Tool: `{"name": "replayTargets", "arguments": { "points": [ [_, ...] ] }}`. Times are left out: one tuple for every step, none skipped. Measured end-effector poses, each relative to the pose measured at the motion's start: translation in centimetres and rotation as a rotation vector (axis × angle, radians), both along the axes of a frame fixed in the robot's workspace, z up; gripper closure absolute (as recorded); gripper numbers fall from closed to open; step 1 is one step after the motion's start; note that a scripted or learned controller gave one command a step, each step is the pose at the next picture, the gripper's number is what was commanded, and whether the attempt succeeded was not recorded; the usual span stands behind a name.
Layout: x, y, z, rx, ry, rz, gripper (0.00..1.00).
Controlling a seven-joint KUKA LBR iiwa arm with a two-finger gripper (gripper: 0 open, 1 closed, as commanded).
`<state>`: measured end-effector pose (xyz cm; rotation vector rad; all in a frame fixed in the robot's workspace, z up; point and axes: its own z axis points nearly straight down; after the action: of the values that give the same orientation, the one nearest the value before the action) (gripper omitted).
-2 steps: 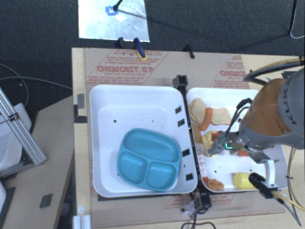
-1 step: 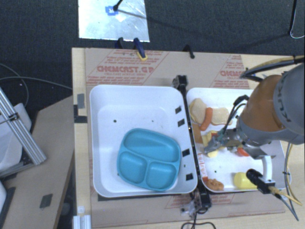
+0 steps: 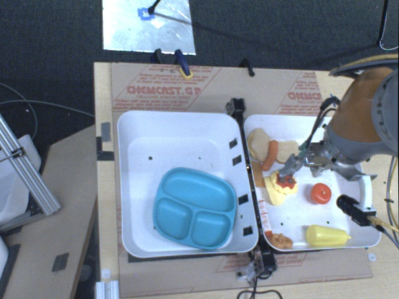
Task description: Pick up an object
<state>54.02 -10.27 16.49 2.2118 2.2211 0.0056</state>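
In the right bin (image 3: 349, 124) my gripper (image 3: 288, 172) is low over the left-middle part, reaching in from the right. Its tip sits right at a small red piece (image 3: 287, 181) that lies on a yellow cheese wedge (image 3: 277, 192). Just up-left of the tip are an orange sausage (image 3: 270, 154) and two tan bread pieces (image 3: 256, 142). A red tomato (image 3: 320, 193) lies to the right of the tip. Near the front rim are a yellow bottle (image 3: 327, 234) and a brown pastry (image 3: 281, 240).
The left bin (image 3: 149, 136) holds a blue divided plate (image 3: 194, 207). A black divider with clips (image 3: 244, 167) runs between the two bins. The arm's grey body (image 3: 368, 120) and a black attachment (image 3: 355, 210) hang over the right bin's right side.
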Motion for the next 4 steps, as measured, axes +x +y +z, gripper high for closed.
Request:
{"name": "replayTargets", "arguments": {
  "points": [
    [-2.7,1.2,-8.1,0.005,0.014,-0.003,0.00],
    [2.3,0.8,-3.3,0.001,0.000,0.001,0.00],
    [6.2,-0.4,-8.2,0.001,0.004,0.001,0.00],
    [2.7,-3.2,-8.1,0.001,0.008,-0.006,0.00]
  ]
}}
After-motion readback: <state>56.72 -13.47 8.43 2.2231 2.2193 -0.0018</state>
